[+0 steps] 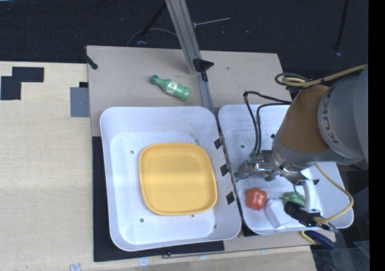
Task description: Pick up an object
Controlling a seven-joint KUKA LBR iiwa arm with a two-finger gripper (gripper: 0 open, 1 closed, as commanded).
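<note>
1. Pale wooden bench (240, 77) bearing two shallow white bins: left bin (114, 143), right bin (240, 119).
2. Square yellow plastic plate (178, 177) lying flat in left bin.
3. Small green plastic bottle (171, 87) on its side on bench, beyond the bins.
4. Red pepper-shaped toy (256, 198) near front of right bin, left of small green object (293, 197).
5. Grey arm's gripper (255, 168) low over right bin, just beyond red toy; finger state not discernible.
</note>
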